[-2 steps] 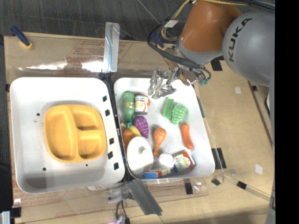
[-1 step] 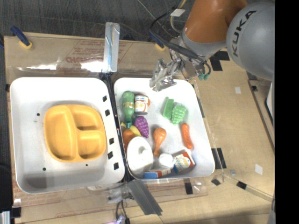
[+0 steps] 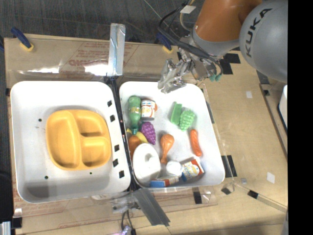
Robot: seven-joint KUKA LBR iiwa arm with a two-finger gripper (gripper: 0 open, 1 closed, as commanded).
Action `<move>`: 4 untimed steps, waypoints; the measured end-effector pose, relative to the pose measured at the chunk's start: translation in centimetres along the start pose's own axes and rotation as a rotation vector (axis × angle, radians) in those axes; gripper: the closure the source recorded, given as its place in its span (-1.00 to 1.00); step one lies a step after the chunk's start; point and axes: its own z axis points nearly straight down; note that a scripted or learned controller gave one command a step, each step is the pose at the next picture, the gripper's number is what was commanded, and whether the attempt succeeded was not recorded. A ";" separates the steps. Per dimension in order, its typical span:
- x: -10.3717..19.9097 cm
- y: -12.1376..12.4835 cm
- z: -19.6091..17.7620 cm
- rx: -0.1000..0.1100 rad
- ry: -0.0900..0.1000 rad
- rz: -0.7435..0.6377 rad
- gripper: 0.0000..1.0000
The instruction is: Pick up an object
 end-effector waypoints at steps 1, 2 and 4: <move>-0.1 0.0 -1.1 0.003 -0.004 -0.002 1.00; 10.4 3.1 6.3 -0.007 0.012 -0.136 1.00; 9.0 3.1 6.9 -0.005 0.013 0.253 1.00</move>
